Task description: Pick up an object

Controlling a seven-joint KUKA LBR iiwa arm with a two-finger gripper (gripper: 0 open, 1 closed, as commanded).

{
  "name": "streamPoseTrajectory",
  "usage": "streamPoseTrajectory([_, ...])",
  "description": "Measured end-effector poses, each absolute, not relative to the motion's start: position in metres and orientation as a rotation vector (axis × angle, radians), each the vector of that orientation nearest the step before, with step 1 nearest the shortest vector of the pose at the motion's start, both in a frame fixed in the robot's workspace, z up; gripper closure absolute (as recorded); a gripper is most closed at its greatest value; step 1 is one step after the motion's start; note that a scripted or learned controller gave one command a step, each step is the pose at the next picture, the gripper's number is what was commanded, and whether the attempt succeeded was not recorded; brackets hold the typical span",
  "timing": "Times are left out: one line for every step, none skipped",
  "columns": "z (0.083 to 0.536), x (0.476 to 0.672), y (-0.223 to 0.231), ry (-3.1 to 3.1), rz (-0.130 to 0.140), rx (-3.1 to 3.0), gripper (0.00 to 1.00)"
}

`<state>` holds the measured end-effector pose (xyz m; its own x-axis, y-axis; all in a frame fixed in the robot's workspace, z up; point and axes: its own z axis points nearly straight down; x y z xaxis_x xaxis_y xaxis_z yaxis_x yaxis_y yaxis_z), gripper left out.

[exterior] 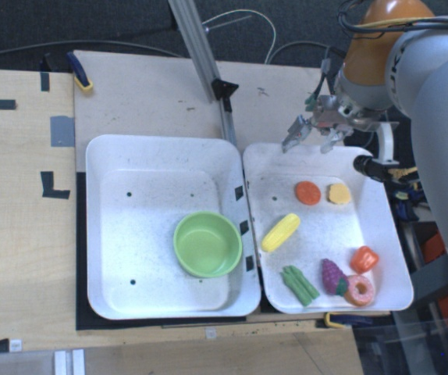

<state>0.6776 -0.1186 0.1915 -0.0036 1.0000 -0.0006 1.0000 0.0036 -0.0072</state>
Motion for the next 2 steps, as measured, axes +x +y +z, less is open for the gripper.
streamPoseTrajectory([0.127,0.673,-0.114,-2.221,0.009,-2.214,0.0])
streamPoseTrajectory([0.089,0.672,-0.113,-2.221,0.011,-2.216,0.0])
